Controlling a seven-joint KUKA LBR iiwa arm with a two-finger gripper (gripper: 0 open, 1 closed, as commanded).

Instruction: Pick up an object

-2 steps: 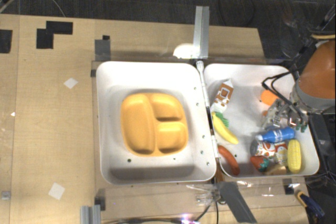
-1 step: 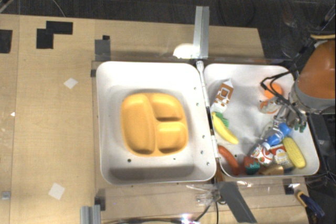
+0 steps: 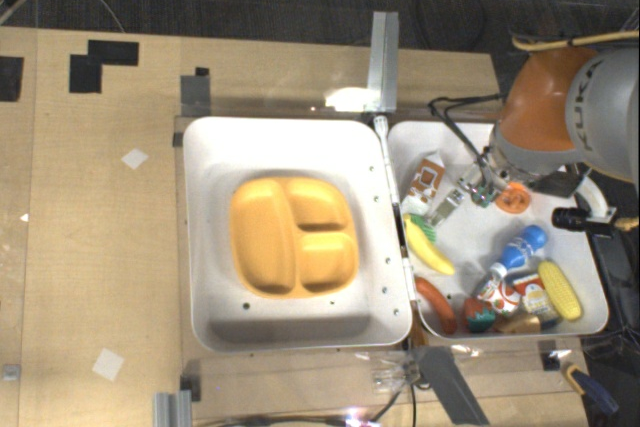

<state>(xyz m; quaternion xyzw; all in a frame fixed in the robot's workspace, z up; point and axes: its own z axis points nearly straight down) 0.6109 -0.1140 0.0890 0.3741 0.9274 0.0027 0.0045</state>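
My gripper hangs low in the right bin, near its upper left part, reaching in from the grey arm with the orange band. Its tip lies just right of a brown and white carton and above a yellow banana with a green piece at its top end. An orange disc sits just right of the wrist. Lower in the bin lie a blue bottle, a yellow corn cob, a red sausage and a red and white can.
The left bin holds a yellow divided plate. A metal post stands behind the seam between the bins. The wooden bench stretches off to the left. A black cable loops over the right bin's back edge.
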